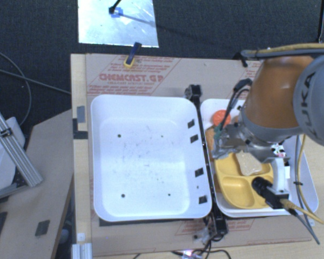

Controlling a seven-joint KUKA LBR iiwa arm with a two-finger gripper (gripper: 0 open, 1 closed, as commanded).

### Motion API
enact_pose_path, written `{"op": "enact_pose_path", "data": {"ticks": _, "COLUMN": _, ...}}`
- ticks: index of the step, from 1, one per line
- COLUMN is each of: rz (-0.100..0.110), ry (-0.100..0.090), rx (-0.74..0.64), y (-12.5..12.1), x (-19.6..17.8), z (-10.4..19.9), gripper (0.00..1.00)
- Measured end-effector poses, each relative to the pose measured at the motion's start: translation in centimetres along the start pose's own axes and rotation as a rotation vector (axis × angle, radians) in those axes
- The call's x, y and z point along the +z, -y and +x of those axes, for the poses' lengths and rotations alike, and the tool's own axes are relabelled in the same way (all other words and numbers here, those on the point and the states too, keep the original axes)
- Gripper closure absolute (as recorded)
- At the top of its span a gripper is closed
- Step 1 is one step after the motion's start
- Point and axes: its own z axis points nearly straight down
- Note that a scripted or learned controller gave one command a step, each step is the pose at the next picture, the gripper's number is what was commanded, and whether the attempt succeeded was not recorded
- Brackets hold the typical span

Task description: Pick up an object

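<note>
My gripper (227, 140) reaches down into the right bin (311, 194), mostly hidden beneath the grey and orange wrist (278, 93). Under it lies a yellow sectioned plate (236, 186) along the bin's front half. A tan, flat piece (249, 164) rests on the plate just right of the gripper. An orange-red object (220, 115) sits at the bin's back left, with a small green bit beside it. The arm hides whatever lies directly beneath the gripper.
The left bin (146, 155) stands beside the right one, with black clips (195, 139) along the shared wall. A shiny metal sheet (117, 15) lies on the floor behind the bench. An aluminium frame (11, 144) stands at the far left.
</note>
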Motion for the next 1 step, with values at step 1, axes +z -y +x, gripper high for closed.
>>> {"op": "enact_pose_path", "data": {"ticks": 1, "rz": 0.001, "ry": 0.001, "rx": 0.002, "y": -0.01, "x": -5.90, "z": 3.80, "gripper": 1.00}}
